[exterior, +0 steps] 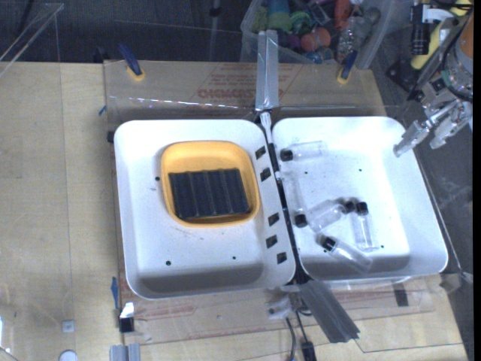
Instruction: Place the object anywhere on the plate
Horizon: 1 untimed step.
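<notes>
**Camera view: plate waiting, vials not yet moved**

Camera view looks down on the table (45, 201), pale wood, with a dark floor and a tub of coloured toys (316, 10) behind. Two white bins sit side by side. The left bin (143, 265) holds the yellow plate (207, 153), which carries only a dark ribbed insert (209, 192). The right bin (421, 224) holds several clear vials with black caps; one lies near the divider (301, 151), the rest in a cluster (342, 216). The gripper (436, 126) hangs at the right bin's far right rim, nothing seen in it; how wide it stands I cannot tell. By my reading nothing is placed yet: picking and carrying both remain.
</notes>
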Tool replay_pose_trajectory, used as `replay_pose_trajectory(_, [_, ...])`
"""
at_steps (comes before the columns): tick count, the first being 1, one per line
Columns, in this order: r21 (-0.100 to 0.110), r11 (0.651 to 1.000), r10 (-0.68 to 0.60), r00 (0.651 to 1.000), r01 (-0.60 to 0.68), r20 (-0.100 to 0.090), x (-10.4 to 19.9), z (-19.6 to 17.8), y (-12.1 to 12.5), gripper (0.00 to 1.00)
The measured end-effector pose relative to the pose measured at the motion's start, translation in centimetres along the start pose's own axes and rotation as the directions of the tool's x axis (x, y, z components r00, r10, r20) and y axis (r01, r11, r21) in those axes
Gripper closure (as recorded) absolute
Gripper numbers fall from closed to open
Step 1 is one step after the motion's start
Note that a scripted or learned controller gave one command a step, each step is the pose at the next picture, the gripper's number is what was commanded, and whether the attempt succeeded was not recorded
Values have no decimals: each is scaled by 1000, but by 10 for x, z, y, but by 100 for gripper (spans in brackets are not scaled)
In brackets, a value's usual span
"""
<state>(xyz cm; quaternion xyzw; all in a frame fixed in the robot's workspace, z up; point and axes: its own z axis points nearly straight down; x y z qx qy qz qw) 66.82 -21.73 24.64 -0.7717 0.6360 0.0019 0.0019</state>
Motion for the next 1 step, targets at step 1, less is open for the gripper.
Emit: replay_pose_trajectory(1, [3,967,-254,967,254,-2,-2,-2,-1,0])
